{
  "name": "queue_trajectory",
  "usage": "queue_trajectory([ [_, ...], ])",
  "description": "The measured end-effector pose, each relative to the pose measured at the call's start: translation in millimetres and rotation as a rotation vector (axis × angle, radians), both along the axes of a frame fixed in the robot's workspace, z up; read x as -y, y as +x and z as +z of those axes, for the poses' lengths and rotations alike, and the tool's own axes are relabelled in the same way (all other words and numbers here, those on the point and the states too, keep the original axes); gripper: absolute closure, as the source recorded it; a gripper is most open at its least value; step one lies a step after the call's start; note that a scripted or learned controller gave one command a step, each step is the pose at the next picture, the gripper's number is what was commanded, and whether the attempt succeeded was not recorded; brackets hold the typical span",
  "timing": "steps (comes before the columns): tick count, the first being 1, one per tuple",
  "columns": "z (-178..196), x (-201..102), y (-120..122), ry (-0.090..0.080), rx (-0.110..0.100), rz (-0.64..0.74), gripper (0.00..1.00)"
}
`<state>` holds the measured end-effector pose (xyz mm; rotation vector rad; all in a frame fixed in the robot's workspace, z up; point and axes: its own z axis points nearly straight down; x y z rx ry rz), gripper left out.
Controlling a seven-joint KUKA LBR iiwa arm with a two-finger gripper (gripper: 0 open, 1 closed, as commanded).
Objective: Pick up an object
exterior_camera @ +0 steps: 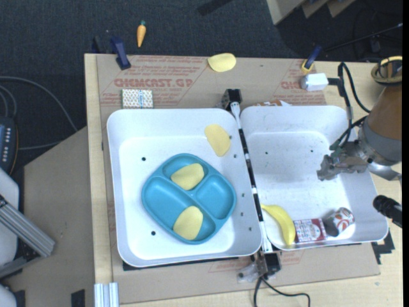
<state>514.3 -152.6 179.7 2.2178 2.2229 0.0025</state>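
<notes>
In my right bin's near corner lie a curved yellow banana [282, 222], a flat red-and-white packet [310, 230] just beside it, and a small red-and-white can [339, 220] on its side touching the packet.

Two shallow white plastic bins side by side on the plywood bench [160, 78]. Left bin [128, 171]: blue three-compartment plastic tray [160, 200] with a yellow oval piece [187, 176] in the upper compartment and another [188, 222] in the lower one; a third yellow oval piece [218, 139] lies on the bin floor by the upper right corner. Right bin [287, 146]: yellow banana [282, 222] at the lower left, red-and-white carton [310, 230] just right of it, small red-and-white can [339, 221] beside the carton. Grey claw [332, 165] sits low over the right bin's right side, apart from all three objects. Yellow oval piece [222, 62] on the bench above the bins.
</notes>
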Motion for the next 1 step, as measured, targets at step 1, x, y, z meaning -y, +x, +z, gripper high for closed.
queue_trajectory([
  [1,-95.0,-34.3,40.6,0.0,-0.001,-0.001,1.0],
])
